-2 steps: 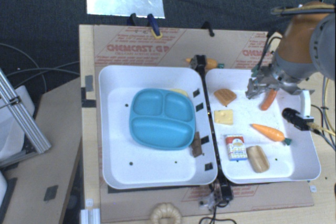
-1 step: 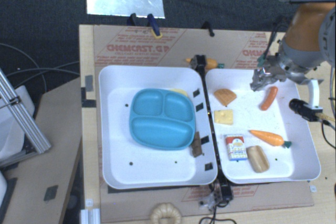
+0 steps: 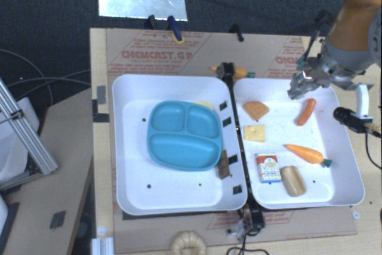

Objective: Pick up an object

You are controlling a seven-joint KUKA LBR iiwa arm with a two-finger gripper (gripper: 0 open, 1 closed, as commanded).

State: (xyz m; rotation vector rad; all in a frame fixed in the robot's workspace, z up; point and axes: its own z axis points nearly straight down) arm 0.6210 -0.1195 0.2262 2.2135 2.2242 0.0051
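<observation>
The right bin [image 3: 343, 158] holds several toy foods: a red sausage [image 3: 305, 111], an orange carrot [image 3: 305, 153], a toast-coloured wedge [image 3: 256, 109], a pale yellow cheese square [image 3: 254, 132], a small red and white box [image 3: 268, 168] and a tan bread roll [image 3: 293, 180]. My gripper [image 3: 298, 91] hangs over the bin's far right part, just above and left of the sausage, with nothing visibly held.
The left bin [image 3: 134, 188] carries a blue divided plate [image 3: 184, 134], with a small yellow piece [image 3: 205, 105] peeking out behind it and a brown item [image 3: 224, 166] at its right edge. A black cable fitting [image 3: 352, 118] juts over the right bin's rim.
</observation>
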